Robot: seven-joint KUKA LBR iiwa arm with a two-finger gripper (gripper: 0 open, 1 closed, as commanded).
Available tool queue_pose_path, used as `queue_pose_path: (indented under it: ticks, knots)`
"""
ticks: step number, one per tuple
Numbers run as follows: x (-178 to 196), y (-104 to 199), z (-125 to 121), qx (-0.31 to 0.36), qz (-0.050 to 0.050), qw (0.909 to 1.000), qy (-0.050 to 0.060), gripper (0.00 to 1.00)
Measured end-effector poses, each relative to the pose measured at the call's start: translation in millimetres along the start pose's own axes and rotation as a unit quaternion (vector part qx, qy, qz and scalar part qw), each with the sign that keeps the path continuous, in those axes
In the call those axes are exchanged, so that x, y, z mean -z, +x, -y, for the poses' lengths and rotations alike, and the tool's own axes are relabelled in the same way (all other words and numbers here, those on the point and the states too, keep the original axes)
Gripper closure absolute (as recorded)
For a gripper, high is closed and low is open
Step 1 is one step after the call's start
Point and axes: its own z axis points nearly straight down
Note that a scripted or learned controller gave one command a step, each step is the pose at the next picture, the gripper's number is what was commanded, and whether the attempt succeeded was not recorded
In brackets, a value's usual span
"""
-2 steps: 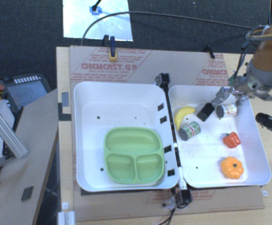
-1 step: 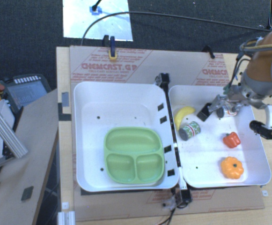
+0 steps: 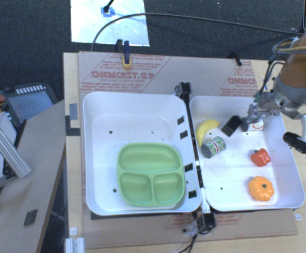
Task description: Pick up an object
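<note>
The right bin (image 3: 295,186) holds several small objects. A yellow banana-shaped piece (image 3: 207,128) lies at its left side, with a small green-labelled can (image 3: 213,146) on its side just below it. A black block (image 3: 230,125) rests near the bin's back middle. A red pepper (image 3: 260,157) and an orange pumpkin (image 3: 261,188) sit toward the front right. My gripper (image 3: 250,120) hangs low over the back of this bin, just right of the black block. Nothing is visibly held in it.
The left bin (image 3: 97,141) holds a green divided plate (image 3: 150,174) at its front. A black clip strip (image 3: 190,146) runs along the shared wall between the bins. A teach pendant (image 3: 29,104) and a metal rail (image 3: 5,146) lie on the side table at far left.
</note>
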Motion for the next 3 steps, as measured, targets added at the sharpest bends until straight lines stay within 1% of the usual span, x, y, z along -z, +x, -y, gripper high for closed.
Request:
queue_pose_path:
  ticks: [1, 2, 3]
  knots:
    - [62, 2, -10, 0.001, 0.000, 1.0000, -0.001, 1.00]
    - [107, 1, -12, 0.002, 0.000, 1.0000, 0.000, 1.00]
    - [105, 60, -4, 0.004, -0.002, 1.0000, 0.002, 1.00]
